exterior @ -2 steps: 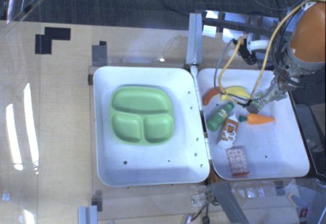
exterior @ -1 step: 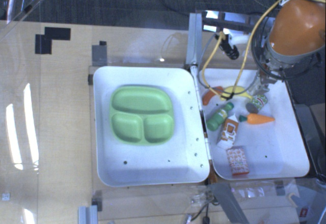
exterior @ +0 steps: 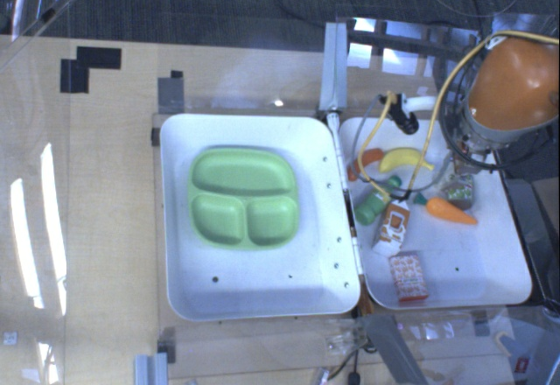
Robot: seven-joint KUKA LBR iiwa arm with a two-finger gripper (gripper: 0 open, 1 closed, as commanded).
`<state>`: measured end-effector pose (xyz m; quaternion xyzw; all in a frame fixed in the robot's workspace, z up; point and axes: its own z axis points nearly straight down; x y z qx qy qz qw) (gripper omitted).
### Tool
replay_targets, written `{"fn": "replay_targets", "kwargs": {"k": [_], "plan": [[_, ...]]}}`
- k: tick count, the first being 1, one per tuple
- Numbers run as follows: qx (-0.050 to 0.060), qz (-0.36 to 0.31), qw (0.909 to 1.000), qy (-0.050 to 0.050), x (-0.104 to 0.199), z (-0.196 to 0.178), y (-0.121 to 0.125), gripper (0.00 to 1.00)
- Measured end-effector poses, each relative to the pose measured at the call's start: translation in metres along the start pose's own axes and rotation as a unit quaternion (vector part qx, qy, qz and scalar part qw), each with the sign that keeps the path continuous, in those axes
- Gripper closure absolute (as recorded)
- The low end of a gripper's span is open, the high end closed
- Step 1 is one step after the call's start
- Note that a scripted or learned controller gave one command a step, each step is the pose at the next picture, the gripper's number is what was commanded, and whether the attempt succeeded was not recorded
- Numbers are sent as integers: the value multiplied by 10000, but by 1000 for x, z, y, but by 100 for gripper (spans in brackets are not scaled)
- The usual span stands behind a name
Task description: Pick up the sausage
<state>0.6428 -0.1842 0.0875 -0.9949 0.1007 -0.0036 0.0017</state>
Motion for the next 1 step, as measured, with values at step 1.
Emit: {"fn": "replay_targets", "kwargs": {"k": [1], "plan": [[14,12,10000,38,-34,-55,12,100]]}}
